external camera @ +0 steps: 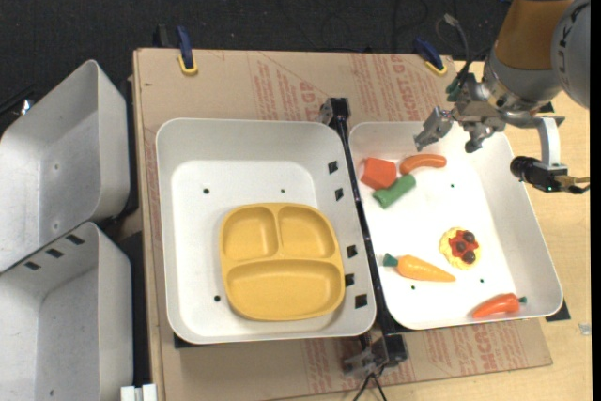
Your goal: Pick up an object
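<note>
My gripper [453, 132] hangs spread and empty at the right bin's [535, 230] upper edge, just above the orange sausage [423, 162] and red block [379, 172].

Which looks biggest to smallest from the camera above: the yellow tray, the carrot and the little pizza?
1. yellow tray, by far the biggest
2. carrot
3. little pizza
The carrot looks longer but thinner than the pizza, so those two are close.

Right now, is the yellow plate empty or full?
Empty. The yellow plate shows bare compartments; the toy food lies in the right bin.
</note>
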Tool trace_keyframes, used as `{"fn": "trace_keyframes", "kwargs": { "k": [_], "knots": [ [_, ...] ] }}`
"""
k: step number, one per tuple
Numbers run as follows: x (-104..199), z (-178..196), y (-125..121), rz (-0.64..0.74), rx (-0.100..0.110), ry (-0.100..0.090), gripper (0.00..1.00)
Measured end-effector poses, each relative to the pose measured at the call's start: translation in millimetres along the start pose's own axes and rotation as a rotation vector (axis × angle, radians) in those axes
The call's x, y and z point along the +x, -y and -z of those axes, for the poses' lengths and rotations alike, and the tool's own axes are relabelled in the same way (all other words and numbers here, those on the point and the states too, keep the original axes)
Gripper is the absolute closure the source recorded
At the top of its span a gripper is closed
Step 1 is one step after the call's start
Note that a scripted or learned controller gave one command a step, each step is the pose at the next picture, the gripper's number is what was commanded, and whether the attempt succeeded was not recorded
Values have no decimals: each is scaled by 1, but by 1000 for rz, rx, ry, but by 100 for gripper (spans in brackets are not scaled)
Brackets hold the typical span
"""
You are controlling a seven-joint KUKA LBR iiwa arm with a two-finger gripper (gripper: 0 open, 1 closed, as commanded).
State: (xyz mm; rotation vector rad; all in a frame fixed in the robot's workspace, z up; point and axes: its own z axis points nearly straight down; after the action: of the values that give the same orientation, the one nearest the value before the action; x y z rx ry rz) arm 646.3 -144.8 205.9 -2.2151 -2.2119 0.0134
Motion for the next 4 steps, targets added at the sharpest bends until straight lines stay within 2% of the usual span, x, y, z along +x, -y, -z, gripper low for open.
{"fn": "trace_keyframes", "kwargs": {
  "k": [1,2,3,4],
  "knots": [
    [1,9,-3,3,-14,2,0],
    [5,-35,-6,5,-11,2,0],
    [13,-95,-9,4,-11,2,0],
    [13,-113,-10,4,-16,3,0]
  ]
}}
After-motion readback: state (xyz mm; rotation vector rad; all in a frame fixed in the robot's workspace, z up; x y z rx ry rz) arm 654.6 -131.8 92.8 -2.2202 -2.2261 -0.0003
